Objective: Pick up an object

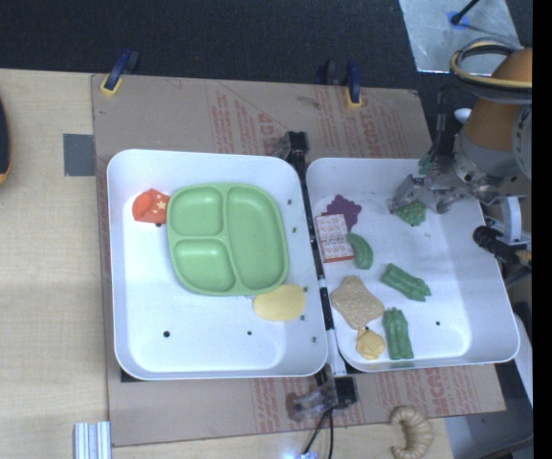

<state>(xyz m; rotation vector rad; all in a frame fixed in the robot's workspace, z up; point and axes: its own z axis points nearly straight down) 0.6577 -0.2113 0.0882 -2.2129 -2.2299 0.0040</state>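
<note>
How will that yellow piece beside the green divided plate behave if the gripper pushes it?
The yellow piece looks flat and smooth, so it would probably slide, not roll. It touches the green divided plate, so a push that way may jam it under the rim. It looks light.

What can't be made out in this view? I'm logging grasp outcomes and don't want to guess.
- Gripper: fingers blurred against a green piece in the right bin; open, shut or holding cannot be told.
- Arm: cut off by the right edge.
- Red item: partly hidden by the green tray.
- Card: print too small to read.
</note>
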